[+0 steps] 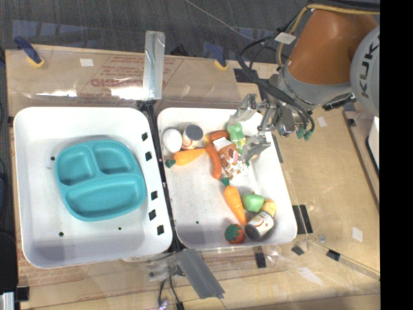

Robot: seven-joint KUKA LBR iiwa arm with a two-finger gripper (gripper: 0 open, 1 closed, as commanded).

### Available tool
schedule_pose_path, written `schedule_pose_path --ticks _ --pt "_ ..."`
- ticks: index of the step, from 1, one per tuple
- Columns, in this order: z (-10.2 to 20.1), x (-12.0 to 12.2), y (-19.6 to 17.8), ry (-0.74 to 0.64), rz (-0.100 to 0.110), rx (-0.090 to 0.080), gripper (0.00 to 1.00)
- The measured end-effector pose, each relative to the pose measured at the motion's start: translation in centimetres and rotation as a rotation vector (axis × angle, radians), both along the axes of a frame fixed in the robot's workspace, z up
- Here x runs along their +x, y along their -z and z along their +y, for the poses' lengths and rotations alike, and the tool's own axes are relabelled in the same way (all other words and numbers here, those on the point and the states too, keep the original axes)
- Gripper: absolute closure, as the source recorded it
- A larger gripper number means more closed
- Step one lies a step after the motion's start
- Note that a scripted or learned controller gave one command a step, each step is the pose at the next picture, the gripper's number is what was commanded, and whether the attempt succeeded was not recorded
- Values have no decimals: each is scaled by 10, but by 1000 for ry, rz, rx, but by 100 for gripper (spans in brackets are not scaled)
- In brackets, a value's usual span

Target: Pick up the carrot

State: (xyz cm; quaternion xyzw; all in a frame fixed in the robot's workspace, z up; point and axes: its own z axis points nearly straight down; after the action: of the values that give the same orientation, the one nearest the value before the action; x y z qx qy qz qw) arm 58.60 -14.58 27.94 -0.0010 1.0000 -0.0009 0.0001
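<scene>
Over the right bin's (pixel 193 234) far right corner I see my gripper (pixel 253 126) hanging, its two fingers apart with nothing between them, just above a small green bottle (pixel 235 132). One carrot (pixel 234 204) lies lower in that bin, tip pointing up-left, touching a green pepper (pixel 253 203). Another carrot (pixel 189 157) lies beside a white egg (pixel 171 139). On my left, the other bin (pixel 32 173) holds a teal divided plate (pixel 100 179)

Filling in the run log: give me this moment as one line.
arm: over right bin top right | gripper: above toy pile | carrot: lying in bin, not held | left bin: teal tray
</scene>
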Motion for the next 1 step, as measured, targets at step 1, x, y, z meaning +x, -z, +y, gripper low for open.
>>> schedule_pose_path --ticks 1 --pt "21 -32 180 -190 10 5 0"
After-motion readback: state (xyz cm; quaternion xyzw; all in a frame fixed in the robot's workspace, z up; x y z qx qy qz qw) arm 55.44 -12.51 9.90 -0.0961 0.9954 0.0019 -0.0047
